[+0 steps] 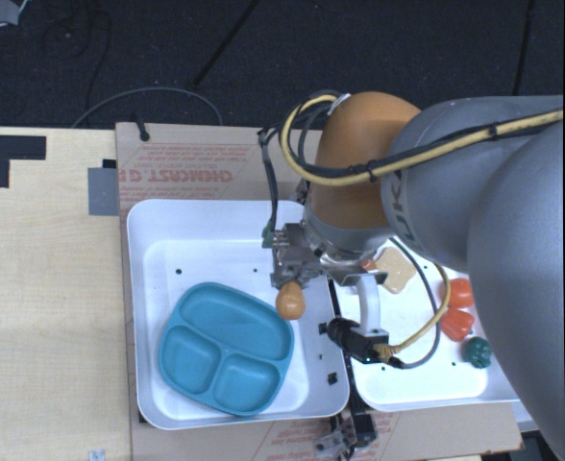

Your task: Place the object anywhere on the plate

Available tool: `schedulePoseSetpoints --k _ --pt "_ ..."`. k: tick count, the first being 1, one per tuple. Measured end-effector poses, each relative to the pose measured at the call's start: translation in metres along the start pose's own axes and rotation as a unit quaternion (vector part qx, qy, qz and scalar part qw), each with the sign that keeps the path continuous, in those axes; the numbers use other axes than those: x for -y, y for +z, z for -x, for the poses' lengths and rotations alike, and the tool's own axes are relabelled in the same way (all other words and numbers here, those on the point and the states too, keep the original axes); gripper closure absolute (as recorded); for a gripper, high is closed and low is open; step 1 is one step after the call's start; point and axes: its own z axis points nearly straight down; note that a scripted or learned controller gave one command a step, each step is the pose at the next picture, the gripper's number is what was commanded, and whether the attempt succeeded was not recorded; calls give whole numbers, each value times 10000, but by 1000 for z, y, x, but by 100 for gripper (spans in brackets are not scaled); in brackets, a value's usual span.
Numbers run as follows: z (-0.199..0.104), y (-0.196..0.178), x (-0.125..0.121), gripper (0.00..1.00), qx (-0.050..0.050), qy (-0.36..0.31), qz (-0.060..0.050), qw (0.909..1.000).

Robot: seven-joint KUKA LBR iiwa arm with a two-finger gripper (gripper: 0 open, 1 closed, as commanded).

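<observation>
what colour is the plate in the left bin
Blue; the plate, with three compartments, shows clearly in the camera view.

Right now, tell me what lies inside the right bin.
In the right bin I can see an orange piece, a small green piece and a tan piece. The arm covers the bin's upper and right parts, so anything under it is hidden.

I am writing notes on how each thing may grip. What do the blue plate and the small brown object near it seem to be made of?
The blue plate looks like moulded plastic: one even colour, rounded compartments, a soft dull sheen. The brown object at the plate's upper right edge, below the gripper, looks smooth and slightly glossy, egg-shaped; probably plastic or wood, but the view leaves that open.
</observation>
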Motion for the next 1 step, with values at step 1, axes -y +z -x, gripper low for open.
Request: schedulePoseSetpoints --k 1 --pt "1 0 1 0 3 5 -5 10000"
